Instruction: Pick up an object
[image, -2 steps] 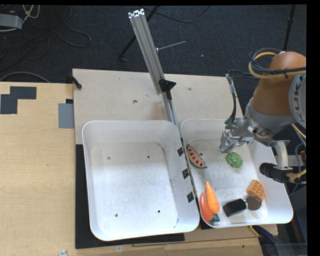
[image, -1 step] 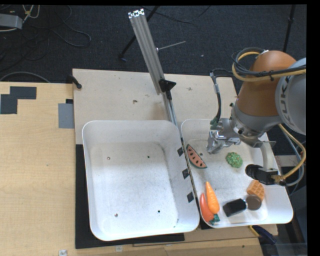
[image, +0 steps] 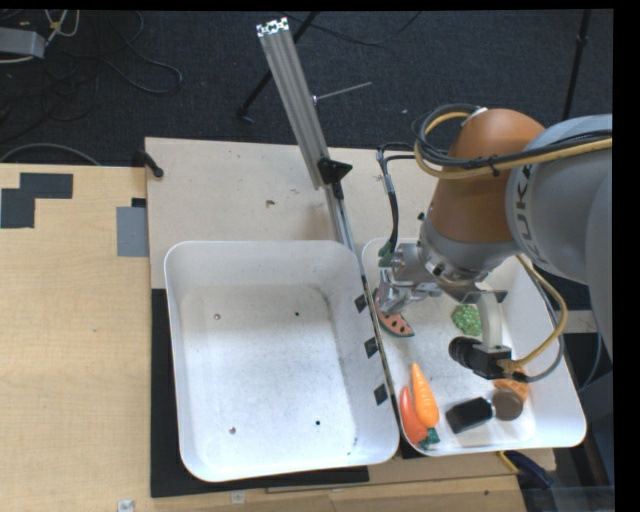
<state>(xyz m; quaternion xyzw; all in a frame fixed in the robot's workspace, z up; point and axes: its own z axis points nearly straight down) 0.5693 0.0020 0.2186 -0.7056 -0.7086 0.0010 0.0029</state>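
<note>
Two shallow white bins sit side by side on the desk (image: 80, 330). The left bin (image: 190, 300) fills the centre of the frame; the right bin (image: 560, 425) lies at the lower right, partly covered by the grey arm (image: 575, 200) with its orange band.

The claw (image: 392, 300) hangs at the upper left corner of the right bin, just above a watermelon slice toy (image: 397, 325). The slice lies flat against the bin's left wall, its long axis running roughly left to right with a slight downward tilt to the right. Whether the claw is released or clenched cannot be told, nor whether it touches the slice.

Below the slice, a toy carrot (image: 423, 398) lies with its long axis near vertical in the frame, its pointed tip toward the top and its green end toward the bottom. A red object (image: 408, 410) lies along its left side, touching it. A green object (image: 465, 320), a black block (image: 468, 415) and a brown object (image: 508, 400) lie further right in the same bin.
</note>
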